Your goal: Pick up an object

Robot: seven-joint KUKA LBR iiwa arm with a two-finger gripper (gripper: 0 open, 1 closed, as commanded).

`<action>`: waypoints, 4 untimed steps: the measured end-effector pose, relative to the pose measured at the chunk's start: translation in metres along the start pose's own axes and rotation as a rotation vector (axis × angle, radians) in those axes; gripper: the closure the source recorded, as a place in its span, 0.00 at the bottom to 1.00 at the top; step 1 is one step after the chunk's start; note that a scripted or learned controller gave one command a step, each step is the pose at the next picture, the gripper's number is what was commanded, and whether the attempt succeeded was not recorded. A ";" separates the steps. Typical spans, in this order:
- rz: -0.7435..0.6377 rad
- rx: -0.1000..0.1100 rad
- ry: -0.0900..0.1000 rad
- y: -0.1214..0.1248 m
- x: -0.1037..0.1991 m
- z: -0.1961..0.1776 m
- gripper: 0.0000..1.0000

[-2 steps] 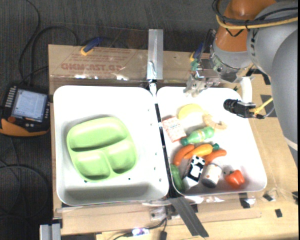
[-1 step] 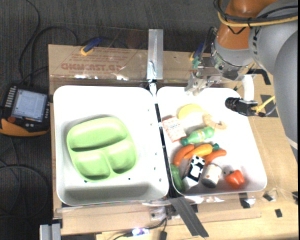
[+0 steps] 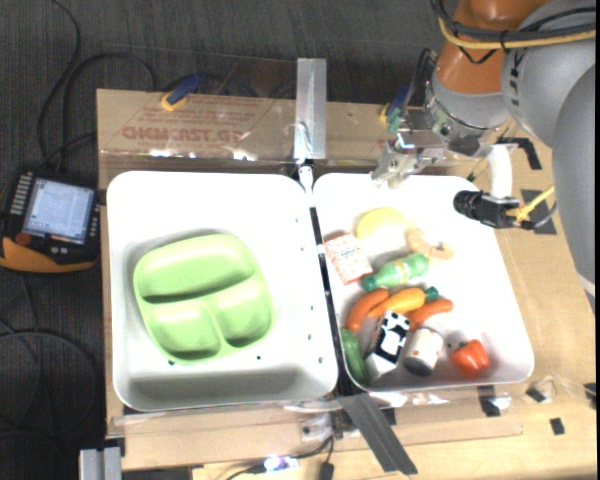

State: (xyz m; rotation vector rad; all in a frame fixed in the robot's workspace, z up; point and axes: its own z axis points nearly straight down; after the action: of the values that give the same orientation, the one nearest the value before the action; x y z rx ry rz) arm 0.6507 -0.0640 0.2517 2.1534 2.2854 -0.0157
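Note:
The right bin [image 3: 500, 268] holds a heap of toy food: a yellow lemon-like piece [image 3: 378, 222], a small red-and-white packet [image 3: 345, 258], a green bottle [image 3: 404, 268], an orange carrot [image 3: 400, 301], a black-and-white cow toy [image 3: 388, 338], and a red pepper [image 3: 469, 356]. My gripper [image 3: 394, 164] hangs above the far rim of the right bin, behind the heap, with nothing visible between its fingers. Its fingers point down over the bin's back edge.
The left bin [image 3: 130, 368] holds a green divided tray [image 3: 202, 295]. A handheld pendant [image 3: 50, 218] lies on the floor to the left. A metal post [image 3: 311, 108] stands behind the seam between the bins. A black fitting [image 3: 485, 208] juts over the right bin's far corner.

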 end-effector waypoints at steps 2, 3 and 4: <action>0.186 -0.002 0.009 -0.057 0.015 0.010 1.00; -0.141 -0.004 0.008 -0.093 0.097 0.013 1.00; -0.141 -0.002 0.008 -0.093 0.097 0.005 1.00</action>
State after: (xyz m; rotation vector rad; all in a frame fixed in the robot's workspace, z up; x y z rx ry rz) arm 0.5524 0.0272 0.2463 1.9902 2.4361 -0.0050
